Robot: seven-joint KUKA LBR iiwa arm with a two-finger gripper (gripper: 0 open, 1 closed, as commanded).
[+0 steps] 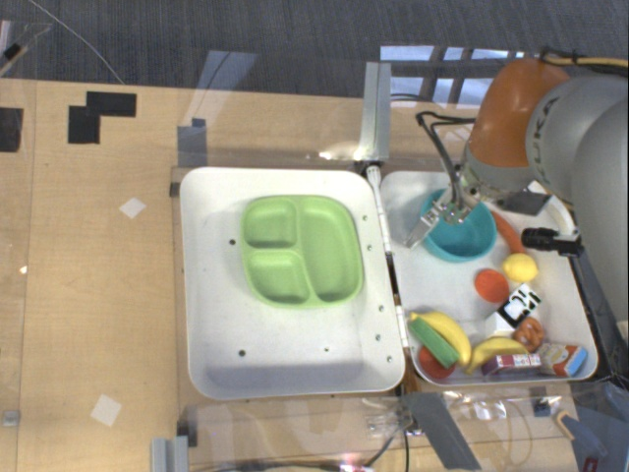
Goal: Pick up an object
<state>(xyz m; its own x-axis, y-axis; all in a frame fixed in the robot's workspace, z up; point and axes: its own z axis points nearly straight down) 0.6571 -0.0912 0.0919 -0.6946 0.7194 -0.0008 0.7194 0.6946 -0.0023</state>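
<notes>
Arm (550, 126), grey with its orange band, reached in from the right and hung over the right bin (398, 205). Its gripper (440, 216) sat low at the left rim of a teal bowl (464, 236) in that bin's far half; whether the fingers were spread or pressed together, I could not tell, and nothing showed between them. Beside the bowl, toward the right wall, lay a carrot (508, 230). Nearer the camera sat a lemon (521, 267), then an orange ball (491, 284) just beside a small black-and-white block (519, 306). Along the near edge lay a banana (444, 332) on a green piece, a second banana (496, 348) and a purple box (513, 365). Over in the left bin (211, 342), a green divided plate (298, 250) lay flat near the middle. The bench (88, 293) around both bins was pale wood.
</notes>
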